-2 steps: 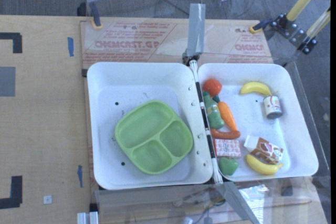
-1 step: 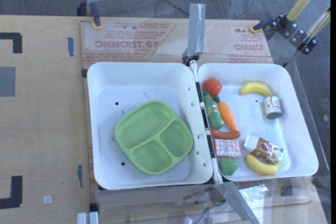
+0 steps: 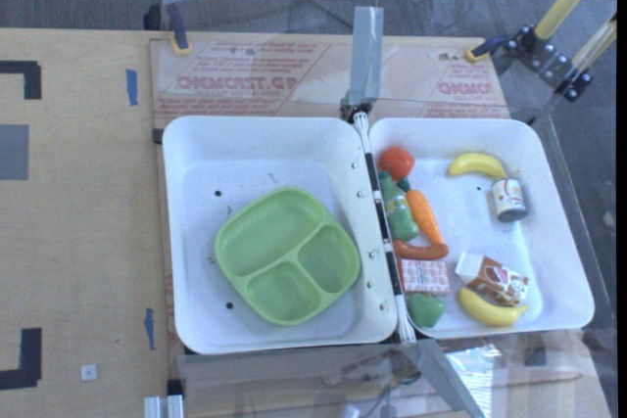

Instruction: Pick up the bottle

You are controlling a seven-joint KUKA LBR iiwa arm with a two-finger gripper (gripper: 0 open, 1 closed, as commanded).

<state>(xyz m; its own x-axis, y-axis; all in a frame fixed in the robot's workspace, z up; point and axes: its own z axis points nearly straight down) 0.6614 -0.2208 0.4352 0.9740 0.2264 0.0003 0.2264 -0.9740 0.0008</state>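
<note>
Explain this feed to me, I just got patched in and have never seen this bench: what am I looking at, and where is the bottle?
One fixed camera looks down at a slant on two white bins. The left bin holds a green divided plate. The right bin holds toy food: two bananas, a carrot, a tomato, a sausage, a small can and cartons. The green bottle seems to lie along the divider, beside the carrot. Nothing is being gripped.

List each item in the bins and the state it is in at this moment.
Green bottle: lying flat along the divider, right bin.
Divided green plate: right way up, left bin.
Can: on its side.
Carton: lying flat.
Carrot: lying against the bottle.
</note>
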